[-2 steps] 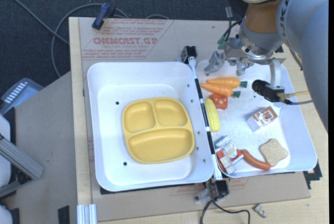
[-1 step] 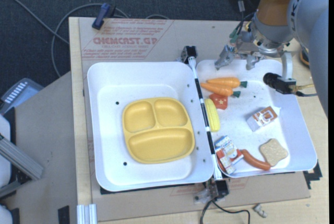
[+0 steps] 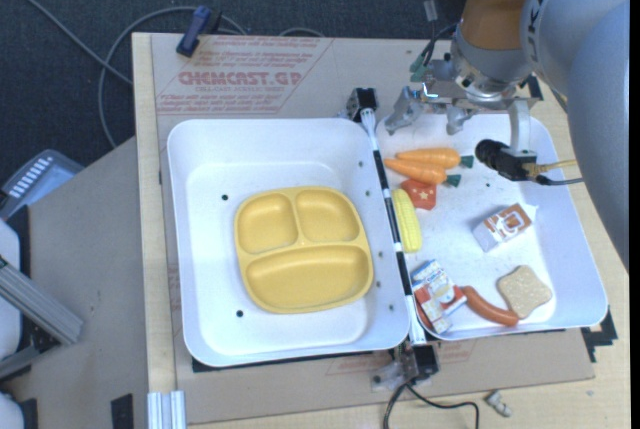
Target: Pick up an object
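My gripper (image 3: 428, 117) hangs over the far end of the right bin (image 3: 570, 217), open, with nothing between its fingers. Just below it lies an orange carrot (image 3: 422, 162) with a green stub. A small red piece (image 3: 422, 195) sits against the carrot, and a yellow corn cob (image 3: 406, 220) lies along the bin's left wall. Further forward are a small white and orange box (image 3: 503, 226), a slice of bread (image 3: 524, 290), a red sausage (image 3: 486, 307) and a printed packet (image 3: 433, 289).
The left bin (image 3: 200, 167) holds a yellow divided tray (image 3: 302, 249). A blue clip (image 3: 196, 29) lies on the cardboard sheet behind the bins. The grey arm with its orange band (image 3: 505, 12) comes in from the upper right.
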Tool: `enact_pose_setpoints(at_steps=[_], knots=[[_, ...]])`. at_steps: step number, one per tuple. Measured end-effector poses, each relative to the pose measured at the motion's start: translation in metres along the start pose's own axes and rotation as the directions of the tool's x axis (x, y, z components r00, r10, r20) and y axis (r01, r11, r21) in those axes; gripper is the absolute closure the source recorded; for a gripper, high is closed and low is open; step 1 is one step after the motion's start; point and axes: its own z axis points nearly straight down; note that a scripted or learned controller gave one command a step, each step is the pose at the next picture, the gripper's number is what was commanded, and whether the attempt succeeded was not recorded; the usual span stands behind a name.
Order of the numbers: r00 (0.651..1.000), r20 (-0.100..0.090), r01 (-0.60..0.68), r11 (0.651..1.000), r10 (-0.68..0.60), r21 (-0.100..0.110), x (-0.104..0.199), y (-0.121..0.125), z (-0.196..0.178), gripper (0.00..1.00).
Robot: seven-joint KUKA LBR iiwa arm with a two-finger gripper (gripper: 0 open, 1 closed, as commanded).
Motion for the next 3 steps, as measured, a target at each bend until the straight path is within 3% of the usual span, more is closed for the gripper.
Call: enact_pose_setpoints(at_steps=[1,2,3], knots=[[1.000,0.003,-0.002,1.000,0.002,-0.005,-0.031,0.000,-0.020,0.00],[1.000,0.001,-0.003,1.000,0.003,0.001,-0.040,-0.033,0.000,0.00],[1.000,0.000,-0.002,1.000,0.002,0.003,-0.058,-0.020,0.092,0.00]])
